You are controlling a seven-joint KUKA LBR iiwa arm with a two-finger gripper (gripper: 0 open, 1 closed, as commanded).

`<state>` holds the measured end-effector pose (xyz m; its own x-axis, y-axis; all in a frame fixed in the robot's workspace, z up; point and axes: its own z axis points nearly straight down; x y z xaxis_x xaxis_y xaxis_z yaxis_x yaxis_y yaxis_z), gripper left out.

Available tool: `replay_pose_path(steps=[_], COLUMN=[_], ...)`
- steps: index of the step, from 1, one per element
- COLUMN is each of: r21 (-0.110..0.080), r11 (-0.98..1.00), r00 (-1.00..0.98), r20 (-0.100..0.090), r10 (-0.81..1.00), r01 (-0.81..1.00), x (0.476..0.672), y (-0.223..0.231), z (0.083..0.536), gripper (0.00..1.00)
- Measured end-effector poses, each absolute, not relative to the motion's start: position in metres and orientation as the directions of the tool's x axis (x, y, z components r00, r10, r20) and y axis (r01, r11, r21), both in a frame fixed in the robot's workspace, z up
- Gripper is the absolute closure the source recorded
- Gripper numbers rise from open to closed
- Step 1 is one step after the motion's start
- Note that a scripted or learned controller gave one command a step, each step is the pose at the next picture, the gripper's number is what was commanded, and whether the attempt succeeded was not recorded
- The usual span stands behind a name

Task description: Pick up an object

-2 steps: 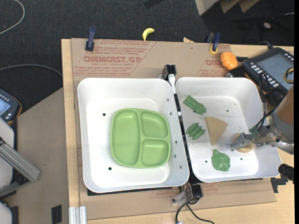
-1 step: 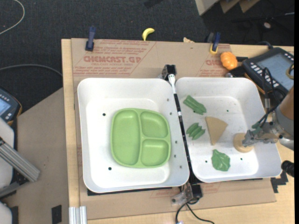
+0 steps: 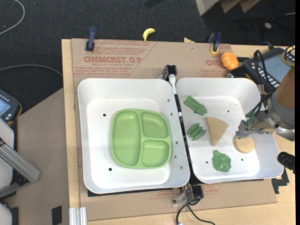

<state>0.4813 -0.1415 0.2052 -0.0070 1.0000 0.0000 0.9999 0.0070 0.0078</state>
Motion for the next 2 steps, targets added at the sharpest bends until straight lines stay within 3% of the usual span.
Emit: replay_pose_path(steps=[2], r21=[0.009], r11=[0.008], r00=[-0.008], r20=[0.002], r10=[1.000], r01=[1.000], x=[0.481], y=[-0.028], z=[0.324], gripper=[1.00])
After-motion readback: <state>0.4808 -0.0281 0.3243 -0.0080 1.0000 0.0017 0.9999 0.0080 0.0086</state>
